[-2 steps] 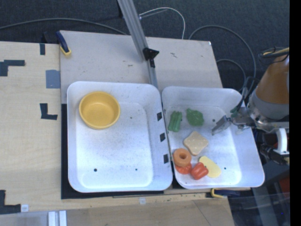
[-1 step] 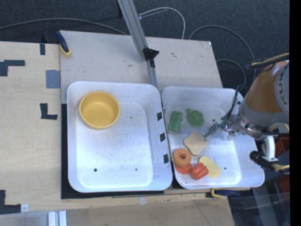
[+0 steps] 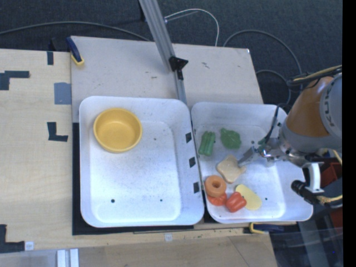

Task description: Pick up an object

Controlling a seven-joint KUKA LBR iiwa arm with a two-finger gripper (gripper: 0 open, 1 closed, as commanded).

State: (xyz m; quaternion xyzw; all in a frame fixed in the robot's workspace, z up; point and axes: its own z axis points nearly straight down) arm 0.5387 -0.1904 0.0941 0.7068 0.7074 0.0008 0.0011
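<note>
Jaws (image 3: 246, 158) beside bread slice (image 3: 230, 168)

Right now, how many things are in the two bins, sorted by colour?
Yellow: 2, the bowl and a flat piece
Green: 2, a long piece and a leafy piece
Orange: 1, the ring
Red: 1, the pepper
Tan: 1, the bread
Total: 7

A robotics lab: taped workbench (image 3: 33, 149), two white bins (image 3: 89, 166), trailing cables (image 3: 200, 15), and plastic toy food (image 3: 229, 171).
</note>
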